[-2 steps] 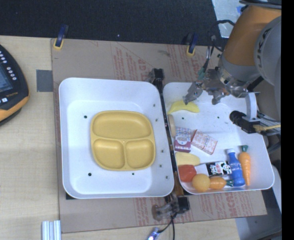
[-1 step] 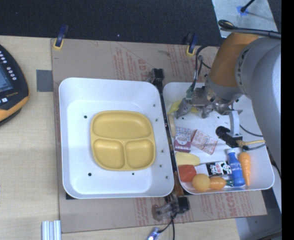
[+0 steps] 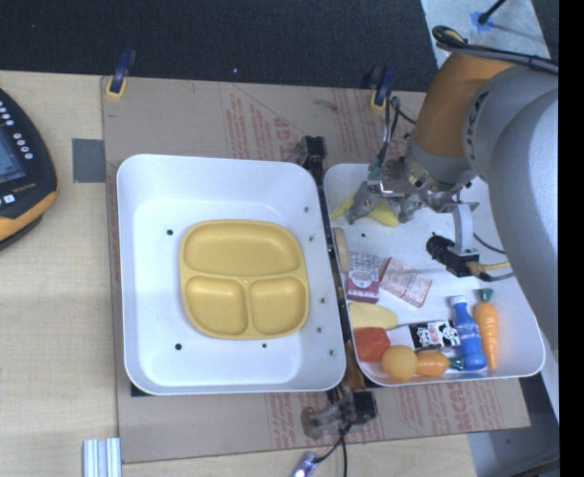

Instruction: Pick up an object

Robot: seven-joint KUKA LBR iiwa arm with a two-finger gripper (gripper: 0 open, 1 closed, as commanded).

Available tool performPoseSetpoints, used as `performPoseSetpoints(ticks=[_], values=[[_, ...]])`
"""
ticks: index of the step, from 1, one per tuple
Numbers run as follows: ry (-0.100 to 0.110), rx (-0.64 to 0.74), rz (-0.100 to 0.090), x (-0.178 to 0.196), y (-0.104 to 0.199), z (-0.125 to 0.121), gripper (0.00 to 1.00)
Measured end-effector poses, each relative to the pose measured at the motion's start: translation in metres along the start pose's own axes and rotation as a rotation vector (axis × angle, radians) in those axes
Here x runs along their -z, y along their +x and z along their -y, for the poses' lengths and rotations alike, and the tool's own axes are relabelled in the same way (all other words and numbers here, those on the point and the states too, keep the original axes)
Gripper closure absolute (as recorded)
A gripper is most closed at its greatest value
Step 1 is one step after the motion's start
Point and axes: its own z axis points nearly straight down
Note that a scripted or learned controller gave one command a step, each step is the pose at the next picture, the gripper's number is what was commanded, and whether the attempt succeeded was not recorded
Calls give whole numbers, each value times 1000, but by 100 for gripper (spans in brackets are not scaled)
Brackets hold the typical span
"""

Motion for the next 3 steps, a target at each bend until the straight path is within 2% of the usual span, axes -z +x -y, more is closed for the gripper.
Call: performPoseSetpoints(ticks=[1,2,3], values=[[-5,-2,0,0,-12,-1,0],[11,2,1,9,-14,2,100],[-6,-1,-2,101,46,35,100]])
